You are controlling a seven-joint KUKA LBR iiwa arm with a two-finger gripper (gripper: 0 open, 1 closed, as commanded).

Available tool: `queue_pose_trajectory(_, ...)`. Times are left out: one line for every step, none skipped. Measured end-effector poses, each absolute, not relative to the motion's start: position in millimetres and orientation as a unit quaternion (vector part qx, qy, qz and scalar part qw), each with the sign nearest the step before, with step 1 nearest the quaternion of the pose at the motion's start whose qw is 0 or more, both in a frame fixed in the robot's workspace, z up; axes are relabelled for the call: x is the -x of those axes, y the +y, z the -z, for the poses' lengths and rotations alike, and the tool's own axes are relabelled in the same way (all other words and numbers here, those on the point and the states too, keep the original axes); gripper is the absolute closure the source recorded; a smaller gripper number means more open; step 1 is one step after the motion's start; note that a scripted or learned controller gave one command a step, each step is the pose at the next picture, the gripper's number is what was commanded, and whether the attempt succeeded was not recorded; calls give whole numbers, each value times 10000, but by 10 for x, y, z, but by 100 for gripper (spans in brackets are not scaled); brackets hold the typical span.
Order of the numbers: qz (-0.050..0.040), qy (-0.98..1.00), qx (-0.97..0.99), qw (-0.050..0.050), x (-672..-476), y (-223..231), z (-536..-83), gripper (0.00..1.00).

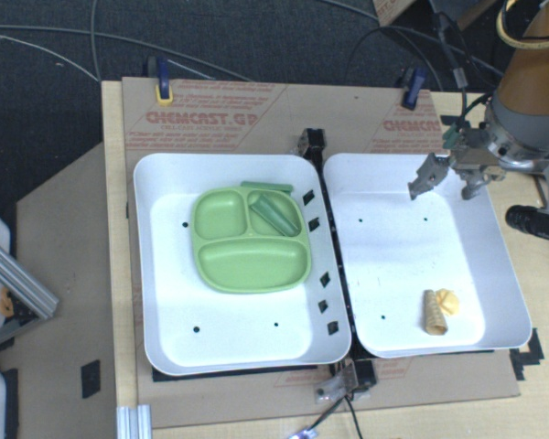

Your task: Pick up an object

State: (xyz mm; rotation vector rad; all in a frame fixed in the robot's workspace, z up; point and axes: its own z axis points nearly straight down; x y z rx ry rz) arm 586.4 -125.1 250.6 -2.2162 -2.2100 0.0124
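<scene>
- We see the claw (450, 179) hanging over the far part of the right bin (480, 273), its two fingers (427, 176) spread apart with nothing between them.
- Above the claw we see the arm's orange band (531, 80) and grey wrist, reaching in from the right edge of the scene.
- Below and toward us, we find a small tan and yellow object (438, 310) lying on the floor of the right bin, near its near right corner and well apart from the claw.
- To the left, we see the left bin (165, 273), touching the right bin along a row of black clips.
- In the left bin we see a green divided plate (247, 263) sitting toward the far side, flat on the bin floor.
- A green item (274, 214) lies in the plate's far right compartment; we cannot tell what it is.
- Under both bins we see a brown board (229, 112) with red printing, held by blue clamps (165, 84) at its far edge.
</scene>
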Motion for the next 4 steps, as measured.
queue_pose_trajectory(-2,-7071,7071,8,-5886,-1249,-2573,0)
queue_pose_trajectory(-18,-7072,7070,38,-5850,-1170,-1971,0)
queue_pose_trajectory(-16,-7072,7070,36,-5824,-1090,-1366,0)
queue_pose_trajectory(-17,-7072,7070,33,-5815,-1081,-836,0)
